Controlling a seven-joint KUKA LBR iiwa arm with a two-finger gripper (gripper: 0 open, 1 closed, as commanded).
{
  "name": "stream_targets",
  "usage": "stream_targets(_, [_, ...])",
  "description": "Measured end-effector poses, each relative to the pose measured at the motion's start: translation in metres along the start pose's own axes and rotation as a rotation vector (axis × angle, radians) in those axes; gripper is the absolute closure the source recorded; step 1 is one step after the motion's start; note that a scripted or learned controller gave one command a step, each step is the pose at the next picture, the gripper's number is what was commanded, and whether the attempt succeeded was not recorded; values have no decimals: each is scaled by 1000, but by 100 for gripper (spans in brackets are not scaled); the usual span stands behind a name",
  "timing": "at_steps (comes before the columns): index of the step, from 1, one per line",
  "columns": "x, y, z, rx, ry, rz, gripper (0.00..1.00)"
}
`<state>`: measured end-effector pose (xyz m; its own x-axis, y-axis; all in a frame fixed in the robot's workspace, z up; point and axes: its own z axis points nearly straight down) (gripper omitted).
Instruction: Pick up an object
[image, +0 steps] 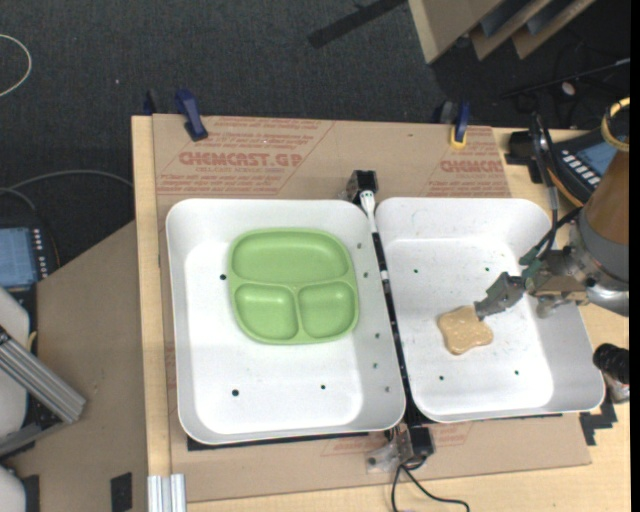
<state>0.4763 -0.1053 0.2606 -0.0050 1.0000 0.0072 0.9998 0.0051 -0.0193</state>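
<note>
I see a dark grey carpet floor (250, 50) behind the bench. The bench top is a brown board (300, 150) with red writing on it. Blue clamps (190, 115) hold its far edge. A thin white cable (20, 60) curls on the floor at my left.

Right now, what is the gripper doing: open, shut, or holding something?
Gripper: cannot be told. It sits low in the right bin, just up and right of the tan piece, which lies on the bin floor.
</note>
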Motion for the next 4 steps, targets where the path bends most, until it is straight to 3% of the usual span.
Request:
stream_targets(1, [-75, 33, 181, -19, -7, 12, 0])
stream_targets(2, [-86, 85, 172, -25, -9, 3, 0])
stream_targets(3, [-6, 110, 171, -28, -9, -2, 0])
stream_targets(4, [0, 47, 172, -25, -7, 8, 0])
